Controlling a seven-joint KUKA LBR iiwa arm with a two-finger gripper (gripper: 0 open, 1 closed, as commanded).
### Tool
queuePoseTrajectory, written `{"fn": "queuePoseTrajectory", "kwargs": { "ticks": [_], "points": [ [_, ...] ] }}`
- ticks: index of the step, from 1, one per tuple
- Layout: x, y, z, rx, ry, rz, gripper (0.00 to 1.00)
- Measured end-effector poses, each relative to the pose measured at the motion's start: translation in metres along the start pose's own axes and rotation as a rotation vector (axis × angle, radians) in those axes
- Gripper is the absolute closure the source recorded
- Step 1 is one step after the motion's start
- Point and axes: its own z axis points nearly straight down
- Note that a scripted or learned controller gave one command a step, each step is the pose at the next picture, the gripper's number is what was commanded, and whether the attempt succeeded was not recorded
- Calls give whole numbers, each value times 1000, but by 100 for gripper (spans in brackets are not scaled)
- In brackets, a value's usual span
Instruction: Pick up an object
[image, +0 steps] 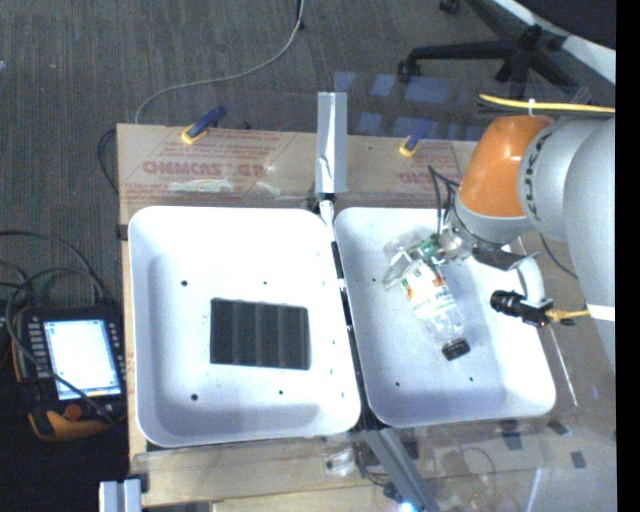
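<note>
A: What is the gripper (415, 262) doing?

B: It is sitting low in the right bin (520, 400), near the far wall. Its pale fingers are blending into a clear plastic bottle (437, 300), so I cannot tell how far they are spread or whether they are pinching anything.

A: And the arm?

B: The arm (560, 190) is reaching in from the right, its orange band (500, 170) hanging over the bin's far right corner.

A: Where is the bottle lying?

B: It is lying mid-bin, slanting toward the near side, its dark cap (456, 348) pointing nearer.

A: Any open room?

B: The left bin (160, 400) is holding a dark flat slab (259, 333) at its middle, well apart from the gripper.
</note>
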Motion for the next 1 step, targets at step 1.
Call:
{"fn": "queuePoseTrajectory", "kwargs": {
  "ticks": [1],
  "points": [
    [-13, 42, -71, 8, 6, -44, 100]
  ]
}}
